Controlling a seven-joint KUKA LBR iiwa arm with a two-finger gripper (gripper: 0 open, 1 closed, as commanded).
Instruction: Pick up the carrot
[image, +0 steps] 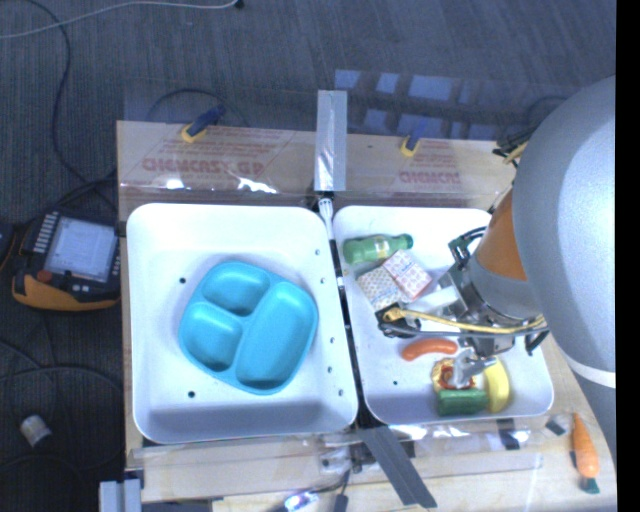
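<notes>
Two shallow white bins sit side by side on the bench, and I take the right bin as my marker. Left of it, touching along the shared wall, is the left bin, which holds a blue divided plate tilted a little across its floor. Inside the right bin, toward its far left corner, a green bottle lies on its side, and just nearer than that rest two small patterned packets. Toward the near right corner of that bin I see a huddle of things: an orange-red sausage shape, a yellow banana and a green cylinder lying close together. The grey arm comes over the right bin's right wall, and its end effector hangs right above that huddle; whether its fingers are spread or closed I cannot tell, cables and clutter hiding them. The carrot lies outside the right bin, on the bench just past its near right corner, well apart from the end effector.
</notes>
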